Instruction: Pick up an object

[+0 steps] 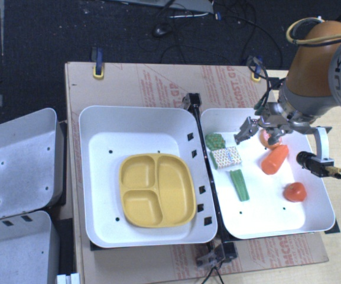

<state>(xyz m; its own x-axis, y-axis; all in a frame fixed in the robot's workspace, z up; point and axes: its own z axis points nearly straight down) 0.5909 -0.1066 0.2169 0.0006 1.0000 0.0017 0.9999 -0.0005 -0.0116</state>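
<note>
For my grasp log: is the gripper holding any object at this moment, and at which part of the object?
Nothing is seen held. The gripper hangs above the right bin, near the orange carrot-like piece, with no object between its fingers.

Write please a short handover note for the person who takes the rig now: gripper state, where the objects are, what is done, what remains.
Gripper: above the back of the right bin, nothing seen in it; open or shut cannot be told.
Right bin holds: orange carrot-like piece, red piece, long green piece, dark green piece, patterned block, and a pinkish piece partly hidden under the gripper.
Left bin holds the yellow divided plate.
Done: no pick visible yet.
Left: grasp one object and lift it.
</note>
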